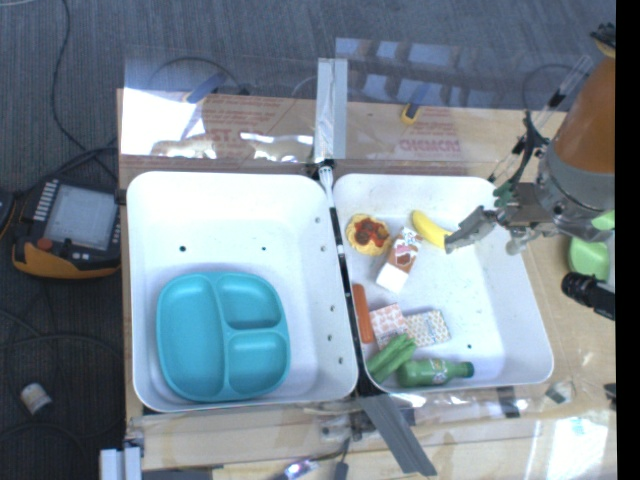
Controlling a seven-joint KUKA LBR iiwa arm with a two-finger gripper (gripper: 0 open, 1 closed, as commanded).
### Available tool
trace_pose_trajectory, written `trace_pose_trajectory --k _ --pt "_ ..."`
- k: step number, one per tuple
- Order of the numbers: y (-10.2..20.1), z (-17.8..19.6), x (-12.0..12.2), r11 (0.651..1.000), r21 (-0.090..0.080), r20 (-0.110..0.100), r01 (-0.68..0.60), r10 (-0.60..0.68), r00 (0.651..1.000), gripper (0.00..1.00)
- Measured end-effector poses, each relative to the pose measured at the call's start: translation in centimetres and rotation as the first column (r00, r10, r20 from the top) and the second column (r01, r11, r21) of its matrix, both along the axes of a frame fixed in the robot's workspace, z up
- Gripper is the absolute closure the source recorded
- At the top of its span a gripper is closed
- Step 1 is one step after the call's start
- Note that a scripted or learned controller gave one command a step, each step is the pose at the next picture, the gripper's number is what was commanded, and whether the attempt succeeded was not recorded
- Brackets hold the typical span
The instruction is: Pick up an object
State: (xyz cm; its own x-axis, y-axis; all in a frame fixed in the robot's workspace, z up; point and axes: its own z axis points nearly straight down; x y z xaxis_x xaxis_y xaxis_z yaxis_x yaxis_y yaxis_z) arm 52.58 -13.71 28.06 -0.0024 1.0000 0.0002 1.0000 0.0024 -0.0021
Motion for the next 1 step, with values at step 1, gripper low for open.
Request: trace_pose_trajectory --k 1 --pt "0.65 -4.16 8.39 1.0 -0.002 -0.001 -0.029 0.029 1.0 0.0"
